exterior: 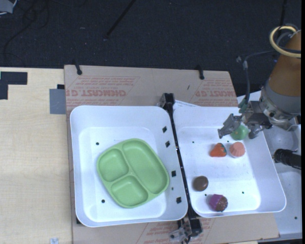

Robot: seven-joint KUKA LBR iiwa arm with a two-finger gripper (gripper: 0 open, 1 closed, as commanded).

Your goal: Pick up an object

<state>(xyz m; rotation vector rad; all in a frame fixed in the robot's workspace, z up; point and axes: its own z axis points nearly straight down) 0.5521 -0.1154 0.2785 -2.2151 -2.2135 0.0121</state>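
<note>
My gripper (239, 129) hangs over the back right part of the right bin (254, 200). A small round green object (240, 133) sits between its two grey fingers, and both fingers look pressed against it. Just in front of it lie a red-orange strawberry-like toy (218, 150) and a pale pink round piece (237, 149). A brown ball (201, 183) and a purple lumpy object (218, 202) rest nearer the bin's front edge.
The left bin (81, 131) holds a light green divided plate (132, 172). A black divider (176, 161) runs between the bins. Cardboard (142, 88) lies under both, and the arm's orange-banded wrist (287, 70) rises at the right.
</note>
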